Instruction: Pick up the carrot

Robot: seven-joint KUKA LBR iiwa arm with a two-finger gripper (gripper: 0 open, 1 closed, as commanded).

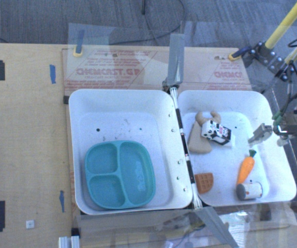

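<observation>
Two bins are sitting side by side in my feed. I'm seeing a teal plate (119, 174) lying in the left bin (81, 105). In the right bin (262, 103), the carrot (245, 169) is lying near the right wall, greens pointing up toward the gripper (266, 134), which is hovering just above-right of it, holding nothing. Its opening I cannot tell. Red lettering on the board (112, 68) behind is looking too blurred to read.
</observation>
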